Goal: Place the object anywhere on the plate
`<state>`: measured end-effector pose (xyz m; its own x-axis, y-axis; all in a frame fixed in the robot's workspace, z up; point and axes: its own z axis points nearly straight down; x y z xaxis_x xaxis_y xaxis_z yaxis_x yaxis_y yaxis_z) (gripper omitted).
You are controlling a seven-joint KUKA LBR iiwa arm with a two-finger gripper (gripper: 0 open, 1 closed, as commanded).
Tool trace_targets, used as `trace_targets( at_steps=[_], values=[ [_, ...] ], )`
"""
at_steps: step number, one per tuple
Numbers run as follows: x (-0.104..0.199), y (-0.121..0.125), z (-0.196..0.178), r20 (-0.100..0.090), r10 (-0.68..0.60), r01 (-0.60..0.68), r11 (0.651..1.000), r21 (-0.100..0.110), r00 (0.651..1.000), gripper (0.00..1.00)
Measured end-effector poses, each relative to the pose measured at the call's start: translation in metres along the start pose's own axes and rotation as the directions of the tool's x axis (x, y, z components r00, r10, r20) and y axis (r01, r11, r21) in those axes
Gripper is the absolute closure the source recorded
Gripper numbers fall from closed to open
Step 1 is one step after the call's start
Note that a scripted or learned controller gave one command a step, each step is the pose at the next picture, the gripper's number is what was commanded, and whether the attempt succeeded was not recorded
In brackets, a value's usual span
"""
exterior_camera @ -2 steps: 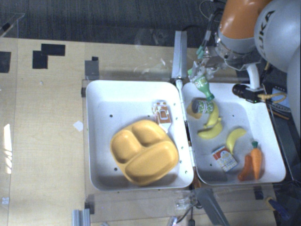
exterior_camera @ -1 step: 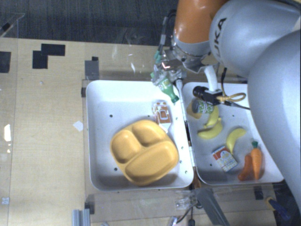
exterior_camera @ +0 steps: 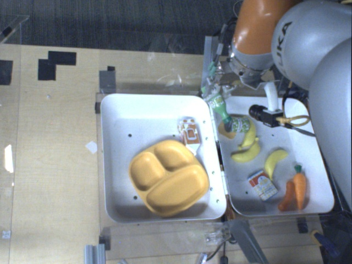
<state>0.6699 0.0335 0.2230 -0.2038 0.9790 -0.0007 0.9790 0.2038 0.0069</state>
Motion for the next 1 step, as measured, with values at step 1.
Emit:
trace_targets(
  at_steps=[1],
  values=[
    [0.0437,-0.0218,-0.0229,-0.001,-0.094,0.094,0.996,0.000,0.996,1.00]
  ],
)
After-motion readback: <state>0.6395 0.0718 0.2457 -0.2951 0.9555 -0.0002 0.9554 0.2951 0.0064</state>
